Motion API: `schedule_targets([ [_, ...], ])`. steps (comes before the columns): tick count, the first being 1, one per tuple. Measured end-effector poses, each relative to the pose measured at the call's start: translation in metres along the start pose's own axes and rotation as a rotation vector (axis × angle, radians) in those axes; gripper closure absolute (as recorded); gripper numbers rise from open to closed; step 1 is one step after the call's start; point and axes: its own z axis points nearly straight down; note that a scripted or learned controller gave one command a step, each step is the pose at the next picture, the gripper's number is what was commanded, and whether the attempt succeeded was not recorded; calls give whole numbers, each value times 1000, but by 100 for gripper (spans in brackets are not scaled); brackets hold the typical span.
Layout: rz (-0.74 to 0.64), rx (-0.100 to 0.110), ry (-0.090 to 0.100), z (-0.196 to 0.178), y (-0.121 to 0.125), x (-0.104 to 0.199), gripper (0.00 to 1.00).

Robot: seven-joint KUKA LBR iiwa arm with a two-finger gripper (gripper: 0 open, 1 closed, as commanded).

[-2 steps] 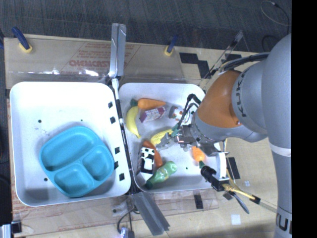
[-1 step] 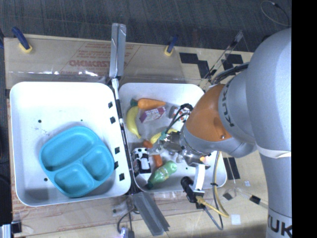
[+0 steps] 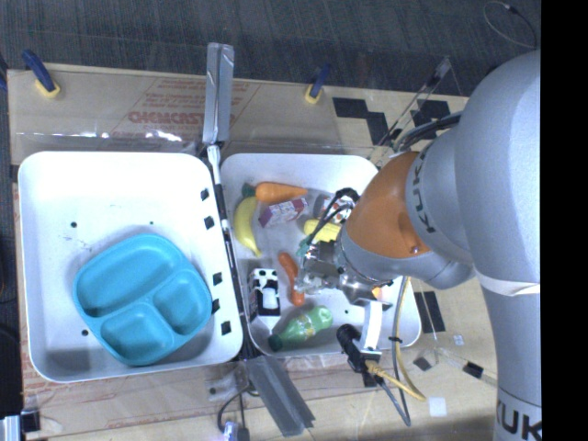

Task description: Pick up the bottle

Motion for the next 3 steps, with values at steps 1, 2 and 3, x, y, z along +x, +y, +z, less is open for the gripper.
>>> schedule_targets([
  [1, -253, 22, 1, -81, -16, 35, 100],
  [2, -259, 24, 1, -90, -15, 36, 100],
  [3, -116, 22, -1, -283, -9, 30, 100],
])
